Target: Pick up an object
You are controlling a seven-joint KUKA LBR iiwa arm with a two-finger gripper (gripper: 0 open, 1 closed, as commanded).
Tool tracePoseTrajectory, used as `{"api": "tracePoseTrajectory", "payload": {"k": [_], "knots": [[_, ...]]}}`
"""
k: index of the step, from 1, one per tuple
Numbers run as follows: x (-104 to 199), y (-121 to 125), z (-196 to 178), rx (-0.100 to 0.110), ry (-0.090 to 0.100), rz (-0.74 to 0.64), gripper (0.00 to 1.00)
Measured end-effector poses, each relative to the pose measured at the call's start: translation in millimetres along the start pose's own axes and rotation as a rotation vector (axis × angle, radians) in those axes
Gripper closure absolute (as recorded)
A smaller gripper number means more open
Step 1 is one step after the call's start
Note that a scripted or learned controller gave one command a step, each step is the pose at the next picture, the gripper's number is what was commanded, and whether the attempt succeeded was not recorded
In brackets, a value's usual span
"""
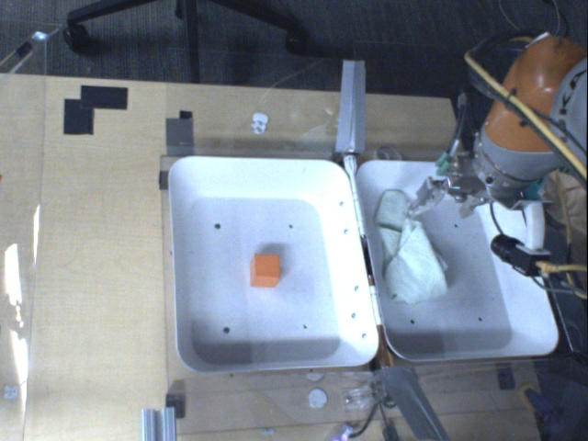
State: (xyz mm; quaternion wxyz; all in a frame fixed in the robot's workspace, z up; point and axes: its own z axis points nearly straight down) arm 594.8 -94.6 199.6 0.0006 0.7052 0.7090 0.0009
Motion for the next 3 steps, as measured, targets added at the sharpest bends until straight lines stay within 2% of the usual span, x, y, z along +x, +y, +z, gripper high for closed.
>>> {"api": "tracePoseTrajectory", "payload": {"k": [1, 2, 3], "knots": [[0.3, -4.7, 101.9, -0.007, 0.000, 0.072, 0.00], [1.5, -3.3, 90.9, -0.010, 0.002, 0.070, 1.00], [24.8, 74.8, 14.3, -0.001, -0.001, 0.244, 1.00]]}}
